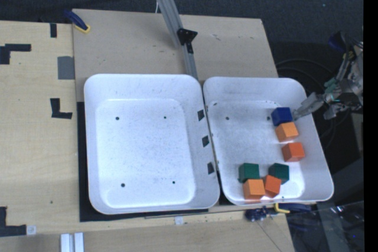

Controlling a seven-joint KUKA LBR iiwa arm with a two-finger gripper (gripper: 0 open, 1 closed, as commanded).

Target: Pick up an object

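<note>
Two shallow white bins sit side by side on the bench. The left bin (94, 91) has nothing for the arm to take. The right bin (236, 88) carries all the candidates: a dark green block (248, 171) and an orange block (254, 187) at its near edge, with a second orange block (272, 185) and a second green block (279, 172) just beside them. Further right and farther back, a blue block (282, 115) touches an orange block (287, 131), and another orange block (293, 151) lies a little nearer.

The likely trouble is crowding: the blue block sits against its orange neighbour and close to the bin's right wall, so a descending finger could land on the neighbour or the rim and shove the blocks aside instead of closing round one.

The gripper (307, 106) reaches in over the right rim, its tip just beside the blue block. How wide it stands cannot be told at this angle, and no block appears caught in it.
</note>
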